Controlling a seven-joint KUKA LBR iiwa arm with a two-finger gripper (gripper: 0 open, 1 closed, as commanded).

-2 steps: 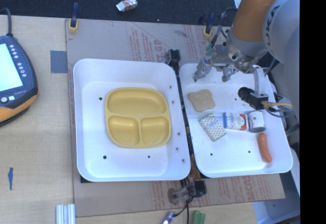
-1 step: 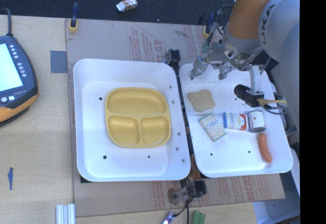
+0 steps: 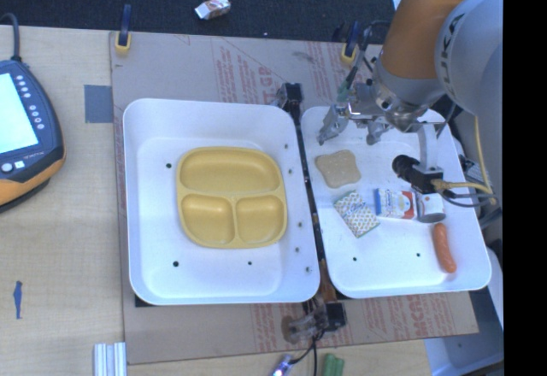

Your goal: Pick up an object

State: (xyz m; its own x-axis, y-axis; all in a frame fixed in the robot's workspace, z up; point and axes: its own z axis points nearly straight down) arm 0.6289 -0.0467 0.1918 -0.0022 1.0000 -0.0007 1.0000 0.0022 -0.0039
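I see gripper (image 3: 350,132) over far end of right bin (image 3: 385,276), fingers spread, apparently empty. Just nearside of it, tan slice (image 3: 337,167); packet (image 3: 355,214), tube (image 3: 395,203), sausage (image 3: 444,248) lie nearer camera.

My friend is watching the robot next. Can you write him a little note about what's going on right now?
Hand: open, holding nothing, over the far end of the right bin.
Things: the tan bread slice lies nearest the hand. The checked packet, white tube and orange sausage lie in the same bin. The yellow plate sits in the left bin.
Done: nothing picked up yet.
Left: go down, grab one thing, lift it.
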